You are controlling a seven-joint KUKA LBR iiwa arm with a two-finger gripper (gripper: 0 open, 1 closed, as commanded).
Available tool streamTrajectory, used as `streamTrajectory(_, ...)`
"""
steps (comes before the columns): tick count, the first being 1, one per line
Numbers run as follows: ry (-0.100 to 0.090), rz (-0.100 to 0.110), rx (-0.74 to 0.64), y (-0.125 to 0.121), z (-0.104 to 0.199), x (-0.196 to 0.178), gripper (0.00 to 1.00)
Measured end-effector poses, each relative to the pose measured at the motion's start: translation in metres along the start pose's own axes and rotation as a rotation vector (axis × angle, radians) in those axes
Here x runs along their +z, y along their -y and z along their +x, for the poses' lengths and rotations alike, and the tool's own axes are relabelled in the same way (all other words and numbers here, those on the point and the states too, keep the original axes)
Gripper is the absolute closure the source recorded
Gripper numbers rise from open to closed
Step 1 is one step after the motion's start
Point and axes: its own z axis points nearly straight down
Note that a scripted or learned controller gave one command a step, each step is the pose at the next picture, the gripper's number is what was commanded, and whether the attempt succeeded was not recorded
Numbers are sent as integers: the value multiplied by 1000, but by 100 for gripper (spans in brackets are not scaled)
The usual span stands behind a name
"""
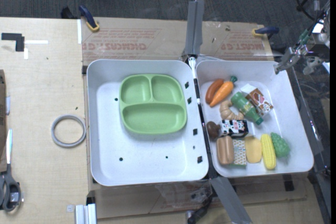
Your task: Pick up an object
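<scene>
1. Nearest the camera, along the front wall of the right bin (307,162), lie a sausage-like piece (224,150), a pale checked piece (239,152), a yellow slab (253,149), a corn cob (268,151) and a green knobbly piece (280,145). They are side by side and mostly touching. A descent here risks pinching two things at once, or wedging against the bin wall, because there is so little gap.

2. Further in, a small black-and-white carton (233,127) sits against a brown lump (212,129), with a beige piece (227,109) just behind. These are small and crowded, so a closing grip could nudge one aside and come up with nothing.

3. Past them, a green bottle (245,107) lies tilted against a red-brown packet (260,101). A round bottle on its side probably rolls or squirts out if gripped off-centre.

4. An orange carrot (219,92) lies near the divider between the bins, apart from most neighbours. It looks the easiest target, though its taper could let it slip.

5. The left bin (100,128) holds only a green divided plate (153,103). It is broad and flat, so a grasp there would likely skid off.

6. Farthest, at the right bin's far right corner, a grey metal part that I take for the gripper (286,62) hangs by the rim. I cannot tell its state. It is well apart from every object, and starting down from there could strike the rim.
</scene>
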Motion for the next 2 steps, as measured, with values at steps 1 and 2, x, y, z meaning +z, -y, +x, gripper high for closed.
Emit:
streamTrajectory(1,-1,0,-72,32,68,127,0)
streamTrajectory(2,0,-3,-32,14,28,183,0)
